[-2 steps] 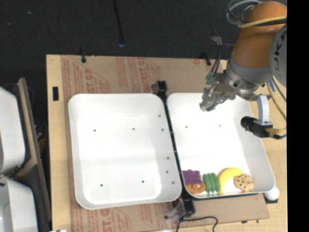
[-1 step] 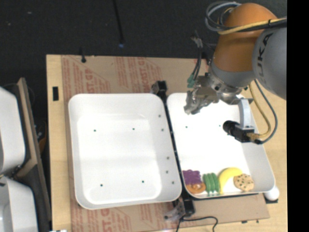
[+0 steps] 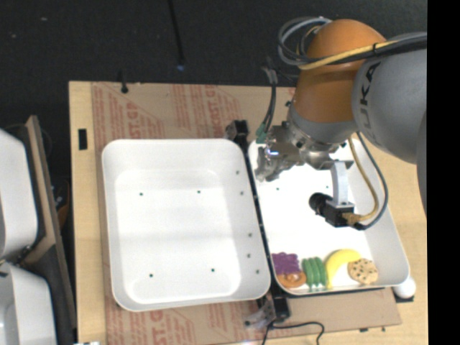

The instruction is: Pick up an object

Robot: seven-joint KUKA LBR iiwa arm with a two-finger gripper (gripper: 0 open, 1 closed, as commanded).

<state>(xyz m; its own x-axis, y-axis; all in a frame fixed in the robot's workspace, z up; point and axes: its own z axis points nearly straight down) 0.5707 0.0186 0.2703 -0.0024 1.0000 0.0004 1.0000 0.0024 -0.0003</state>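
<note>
Two shallow white plastic bins sit side by side on the tabletop (image 3: 93, 113), smooth and glossy with rounded corners. The left bin (image 3: 180, 221) shows bare floor; the right bin (image 3: 302, 221) has small toy foods lined along its near wall: purple grapes (image 3: 286, 263), a green ridged piece (image 3: 315, 272), a yellow banana (image 3: 341, 259), a speckled cookie (image 3: 362, 269). The gripper (image 3: 272, 165) hangs over the right bin's far left corner, well apart from them; how it stands, can't tell
</note>
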